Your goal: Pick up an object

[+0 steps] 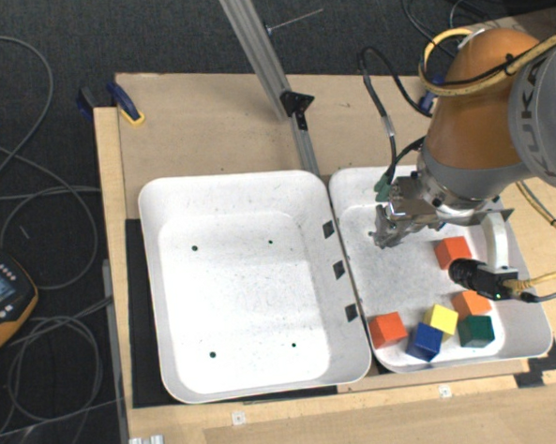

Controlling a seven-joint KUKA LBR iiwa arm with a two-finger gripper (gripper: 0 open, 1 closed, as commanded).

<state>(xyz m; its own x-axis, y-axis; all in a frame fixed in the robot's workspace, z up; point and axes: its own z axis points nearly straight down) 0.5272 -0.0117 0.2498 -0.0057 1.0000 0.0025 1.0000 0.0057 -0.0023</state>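
desk (215, 108): tan board top, set on dark carpet (36, 109). left bin (164, 200): white, shallow, speckled, four dark dots on its floor. three black clips (338, 269) sit along the edge where the two bins meet. metal pole (266, 62): slants from the top of the view down to the desk behind the bins. blue and yellow clamp (126, 105): at the desk's far left corner. loose cables (21, 241) lie on the carpet at left, beside a handheld controller (1, 294).

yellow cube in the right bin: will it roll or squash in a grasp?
The yellow cube looks like a rigid block, so it probably won't squash. Its flat faces suggest sliding rather than rolling. It touches the blue cube, so a push may shift both.
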